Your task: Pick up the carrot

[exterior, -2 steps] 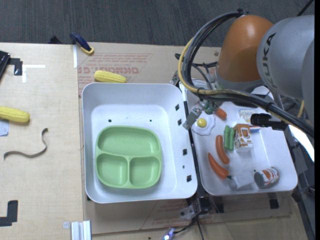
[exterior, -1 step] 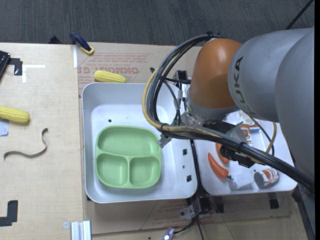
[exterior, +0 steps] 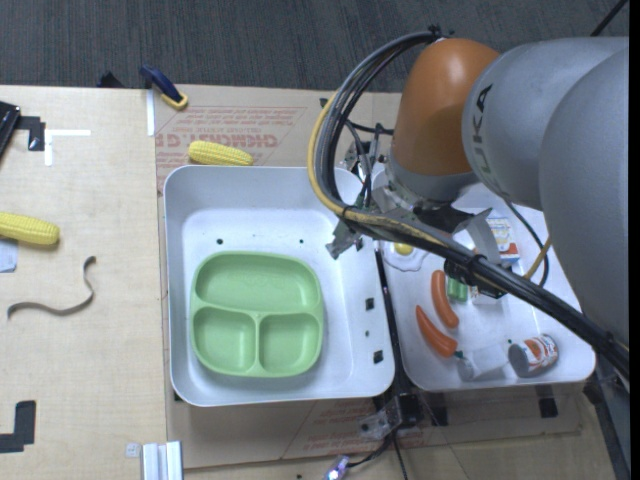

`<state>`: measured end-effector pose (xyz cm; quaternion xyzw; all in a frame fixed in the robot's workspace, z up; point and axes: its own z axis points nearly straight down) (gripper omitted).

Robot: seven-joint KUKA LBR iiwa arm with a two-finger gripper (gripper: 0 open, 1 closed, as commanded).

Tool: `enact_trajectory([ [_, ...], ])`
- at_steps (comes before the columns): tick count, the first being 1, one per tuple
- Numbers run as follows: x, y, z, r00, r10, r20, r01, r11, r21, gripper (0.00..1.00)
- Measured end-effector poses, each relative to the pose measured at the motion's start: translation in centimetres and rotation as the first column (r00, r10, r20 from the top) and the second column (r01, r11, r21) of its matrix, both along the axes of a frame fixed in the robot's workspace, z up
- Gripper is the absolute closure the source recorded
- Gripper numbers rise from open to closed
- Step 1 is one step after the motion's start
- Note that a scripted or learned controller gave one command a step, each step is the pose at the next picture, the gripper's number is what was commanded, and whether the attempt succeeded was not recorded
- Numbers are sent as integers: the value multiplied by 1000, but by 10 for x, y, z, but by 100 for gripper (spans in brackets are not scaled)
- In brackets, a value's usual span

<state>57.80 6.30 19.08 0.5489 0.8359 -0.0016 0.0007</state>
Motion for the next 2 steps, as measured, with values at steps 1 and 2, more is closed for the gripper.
enact_trajectory([
  [1, 40, 13, 0, 940, -342, 1, 342, 940, -1, 0],
  [2, 60, 13, 0, 791, -612, 2, 612, 791, -2, 0],
])
